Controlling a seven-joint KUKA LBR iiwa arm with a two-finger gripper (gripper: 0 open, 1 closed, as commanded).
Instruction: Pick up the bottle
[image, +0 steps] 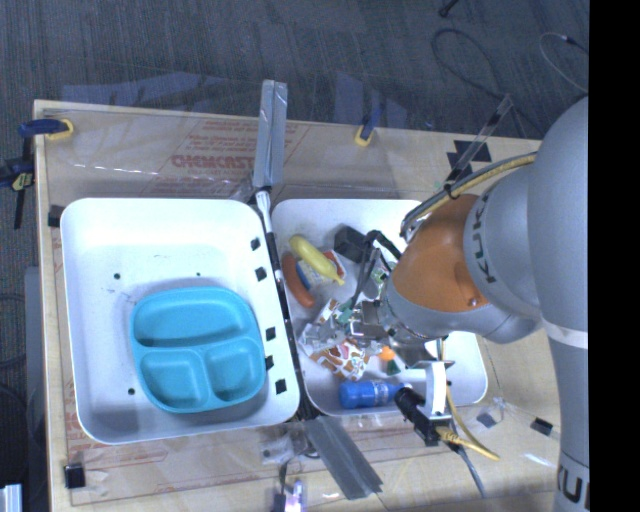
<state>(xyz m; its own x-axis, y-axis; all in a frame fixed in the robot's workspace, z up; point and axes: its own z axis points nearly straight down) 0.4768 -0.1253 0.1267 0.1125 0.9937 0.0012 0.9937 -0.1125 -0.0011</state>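
Red print on the bench (150, 150) is too faint to read. The left bin (75, 300) holds a blue tray (195, 350). In the right bin (300, 215), a banana (316, 260) lies at the back and the blue bottle (368, 394) on its side by the front wall, its label unreadable. The gripper (358, 318) hangs over clutter (335, 348) between them; whether it is wide or narrow cannot be told. The arm (520, 250) hides the bin's right side.

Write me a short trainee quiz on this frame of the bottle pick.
1. True or false: the bottle lies in the right bin.
2. What lies in the left bin? A) a cup B) a blue tray C) a spoon
3. Fill in: the bottle's colour is ___.
Key: 1 true; 2 B; 3 blue.
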